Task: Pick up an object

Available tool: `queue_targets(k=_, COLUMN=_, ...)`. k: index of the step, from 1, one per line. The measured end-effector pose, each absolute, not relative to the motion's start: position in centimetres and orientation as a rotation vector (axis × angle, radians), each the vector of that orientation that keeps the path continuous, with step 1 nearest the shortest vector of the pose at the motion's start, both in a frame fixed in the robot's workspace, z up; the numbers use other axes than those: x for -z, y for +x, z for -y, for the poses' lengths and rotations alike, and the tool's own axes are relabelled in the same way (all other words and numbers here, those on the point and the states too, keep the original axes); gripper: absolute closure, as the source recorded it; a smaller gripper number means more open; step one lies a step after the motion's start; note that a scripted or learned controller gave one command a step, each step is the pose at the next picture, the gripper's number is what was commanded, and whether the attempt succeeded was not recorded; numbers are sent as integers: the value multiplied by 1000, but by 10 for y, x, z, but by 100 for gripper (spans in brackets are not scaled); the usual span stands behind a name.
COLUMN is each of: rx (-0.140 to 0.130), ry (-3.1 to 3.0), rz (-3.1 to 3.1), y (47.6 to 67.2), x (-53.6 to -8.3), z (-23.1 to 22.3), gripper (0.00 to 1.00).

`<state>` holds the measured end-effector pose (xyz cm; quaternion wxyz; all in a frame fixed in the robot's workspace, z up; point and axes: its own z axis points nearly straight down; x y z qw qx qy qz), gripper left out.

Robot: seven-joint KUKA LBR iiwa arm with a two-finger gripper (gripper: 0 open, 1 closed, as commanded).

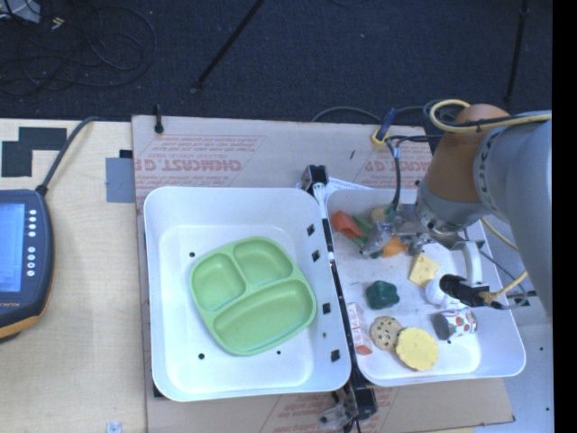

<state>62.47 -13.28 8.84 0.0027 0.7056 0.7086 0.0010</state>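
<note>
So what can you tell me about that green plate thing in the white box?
The green tray is a pale green divided plate that looks like smooth plastic, with rounded corners. It has three hollows: two small ones along its far side and one long one along its near side. It lies flat and turned at an angle on the floor of the left white bin, near the middle. It touches the bin floor alone, and its hollows hold nothing.
</note>
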Motion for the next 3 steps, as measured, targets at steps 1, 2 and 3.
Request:
queue_targets(k=1, rx=1, ry=2223, rz=-2226, y=621, x=-98, z=132, gripper=100)
queue_targets(k=2, rx=1, ry=2223, rz=-2227, y=621, x=-98, z=132, gripper=0)
queue_targets(k=3, rx=2, ry=2226, rz=-2222, y=535, x=-88, z=113, gripper=0)
